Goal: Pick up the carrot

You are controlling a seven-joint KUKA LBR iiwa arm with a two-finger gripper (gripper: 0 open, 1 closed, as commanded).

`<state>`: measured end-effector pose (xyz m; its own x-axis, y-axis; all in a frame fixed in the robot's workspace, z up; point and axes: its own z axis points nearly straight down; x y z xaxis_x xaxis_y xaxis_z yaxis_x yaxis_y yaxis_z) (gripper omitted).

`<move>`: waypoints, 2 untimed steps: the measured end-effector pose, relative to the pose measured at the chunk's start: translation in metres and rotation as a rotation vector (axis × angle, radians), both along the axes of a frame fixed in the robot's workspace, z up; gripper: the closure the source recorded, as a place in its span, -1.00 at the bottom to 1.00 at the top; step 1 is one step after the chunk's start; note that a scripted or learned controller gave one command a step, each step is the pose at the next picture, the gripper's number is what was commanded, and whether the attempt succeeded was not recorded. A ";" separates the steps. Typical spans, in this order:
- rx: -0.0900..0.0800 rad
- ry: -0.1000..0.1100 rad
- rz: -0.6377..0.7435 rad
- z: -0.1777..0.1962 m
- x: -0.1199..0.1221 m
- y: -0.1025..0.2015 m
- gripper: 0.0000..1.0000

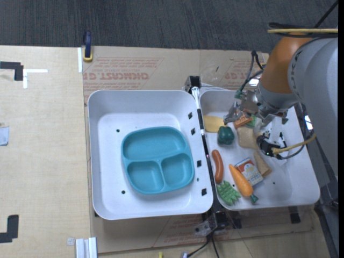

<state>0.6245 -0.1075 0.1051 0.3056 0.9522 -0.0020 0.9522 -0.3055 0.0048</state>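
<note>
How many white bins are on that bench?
2. The left bin holds a blue divided plate; the right bin beside it holds the toy food, including the carrot, with the arm above its far end.

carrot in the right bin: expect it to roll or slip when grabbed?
Likely yes. The carrot looks smooth, rounded and tapered, so it may squirt toward its thin end. It looks like a rigid toy, probably light. It lies against the small box and near the green leafy toy, so a push may shift both.

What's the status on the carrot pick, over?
Gripper low at right bin's far end, grip unclear. Carrot lies untouched at near end. Sausage, green leafy toy, small box crowd it.
</note>
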 end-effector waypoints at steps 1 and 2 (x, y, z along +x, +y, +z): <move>0.004 0.009 -0.113 -0.014 -0.094 0.011 -1.00; 0.004 0.005 0.058 -0.013 -0.146 0.009 -1.00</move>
